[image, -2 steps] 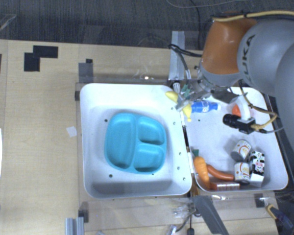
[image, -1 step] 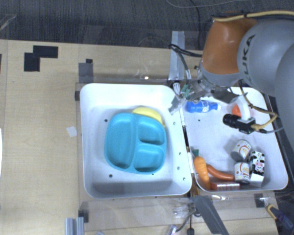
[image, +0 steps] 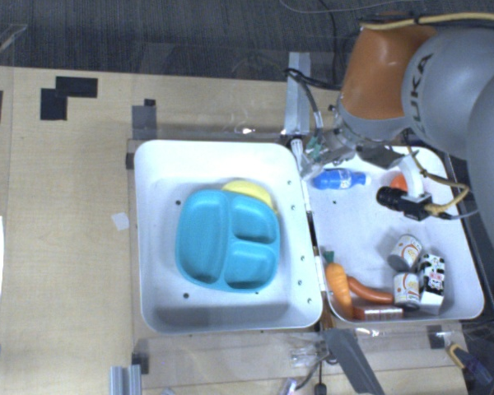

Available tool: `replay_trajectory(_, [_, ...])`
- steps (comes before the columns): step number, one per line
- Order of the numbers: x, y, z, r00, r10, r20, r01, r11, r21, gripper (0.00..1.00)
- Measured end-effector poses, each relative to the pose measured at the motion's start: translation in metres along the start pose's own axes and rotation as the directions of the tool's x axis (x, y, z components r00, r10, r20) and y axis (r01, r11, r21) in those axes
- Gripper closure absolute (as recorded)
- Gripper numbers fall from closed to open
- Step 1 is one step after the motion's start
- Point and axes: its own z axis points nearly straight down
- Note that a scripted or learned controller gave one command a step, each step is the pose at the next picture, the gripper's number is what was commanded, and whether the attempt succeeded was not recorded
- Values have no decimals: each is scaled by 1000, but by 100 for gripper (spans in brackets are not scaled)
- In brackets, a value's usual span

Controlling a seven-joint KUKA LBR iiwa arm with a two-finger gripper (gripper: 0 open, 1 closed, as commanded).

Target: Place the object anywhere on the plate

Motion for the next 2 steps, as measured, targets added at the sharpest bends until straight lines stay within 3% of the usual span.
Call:
replay_trajectory(1, [119,-8,5,992,130,-2,-130,992,7,100])
replay_trajectory(2, [161,-23,4,999,-40,-4,40,999,7,100])
